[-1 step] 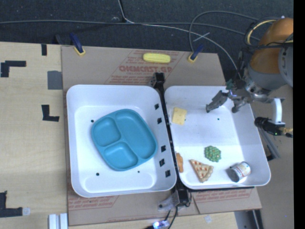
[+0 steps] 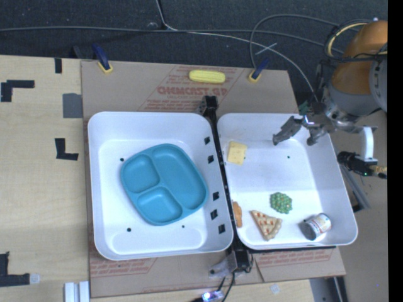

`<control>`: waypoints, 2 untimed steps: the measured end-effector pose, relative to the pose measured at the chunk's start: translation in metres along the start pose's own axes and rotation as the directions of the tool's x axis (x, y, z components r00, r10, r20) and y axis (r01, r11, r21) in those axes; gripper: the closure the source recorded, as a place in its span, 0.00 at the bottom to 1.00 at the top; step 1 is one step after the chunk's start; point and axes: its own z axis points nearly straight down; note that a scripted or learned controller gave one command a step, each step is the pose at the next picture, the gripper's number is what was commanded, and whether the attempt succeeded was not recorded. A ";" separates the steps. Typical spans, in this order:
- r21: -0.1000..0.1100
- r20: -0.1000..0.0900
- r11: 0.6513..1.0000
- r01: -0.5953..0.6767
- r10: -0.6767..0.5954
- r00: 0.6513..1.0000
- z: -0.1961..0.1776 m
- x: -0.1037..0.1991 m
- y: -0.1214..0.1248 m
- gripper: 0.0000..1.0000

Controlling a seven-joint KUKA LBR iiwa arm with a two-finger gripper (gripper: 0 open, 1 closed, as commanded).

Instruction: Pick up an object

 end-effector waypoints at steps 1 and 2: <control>0.003 0.001 1.000 0.000 0.000 1.000 0.045 0.000 -0.006 0.00; 0.003 0.001 1.000 0.000 0.000 1.000 0.089 -0.005 -0.008 0.00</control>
